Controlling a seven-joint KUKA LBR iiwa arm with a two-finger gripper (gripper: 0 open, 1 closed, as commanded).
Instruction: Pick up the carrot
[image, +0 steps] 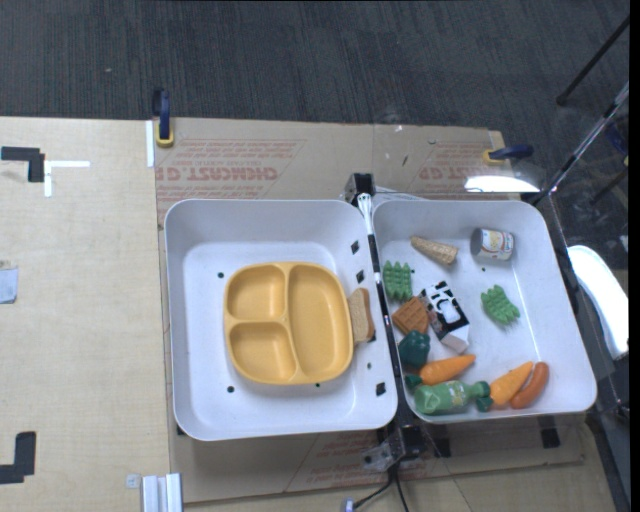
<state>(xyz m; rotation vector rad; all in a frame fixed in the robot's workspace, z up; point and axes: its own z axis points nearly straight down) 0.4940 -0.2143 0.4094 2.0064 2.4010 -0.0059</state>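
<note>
The orange plastic carrot with a green leafy top (437, 368) lies near the front edge of the right white bin (556, 260), just behind a green toy bottle (447, 398). The yellow three-compartment plate (288, 322) sits mid left bin (190, 300).

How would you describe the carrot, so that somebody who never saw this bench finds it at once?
Look in the right white bin, at its near side. The orange toy carrot lies there almost flat, just above the green bottle. Unlike the orange piece beside the reddish sausage, it carries a dark green leafy top at its left end.
</note>
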